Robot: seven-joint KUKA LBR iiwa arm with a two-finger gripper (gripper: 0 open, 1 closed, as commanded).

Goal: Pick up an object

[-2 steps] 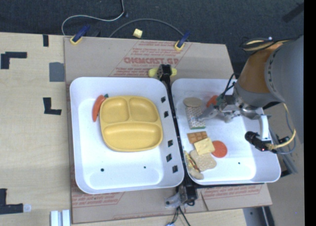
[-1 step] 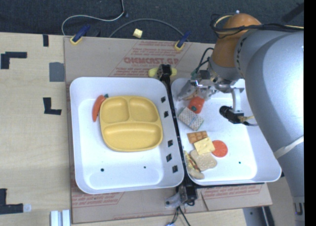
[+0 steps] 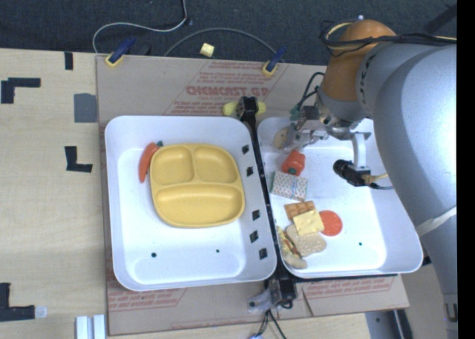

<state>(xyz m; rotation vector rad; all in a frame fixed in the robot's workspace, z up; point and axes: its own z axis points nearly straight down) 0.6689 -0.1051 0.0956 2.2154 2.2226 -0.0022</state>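
White plastic is framing the scene as two shallow bins are sitting side by side on a cardboard-covered bench (image 3: 215,89). Starting at the left, the left bin (image 3: 126,256) is holding a yellow divided tray (image 3: 197,184), with an orange carrot-shaped toy (image 3: 146,161) lying just beside the tray's left edge. Across the black divider, the right bin (image 3: 386,248) is carrying a red toy (image 3: 294,162) near its upper left, a patterned square (image 3: 289,185) just below it, and a cluster of cracker-like pieces (image 3: 304,230) touching a yellow slice and sitting beside a red disc (image 3: 330,222). Further right, the grey arm is reaching in, and its gripper (image 3: 300,131) is hovering at the bin's upper left corner, just above the red toy; whether its jaws are apart or together cannot be told.
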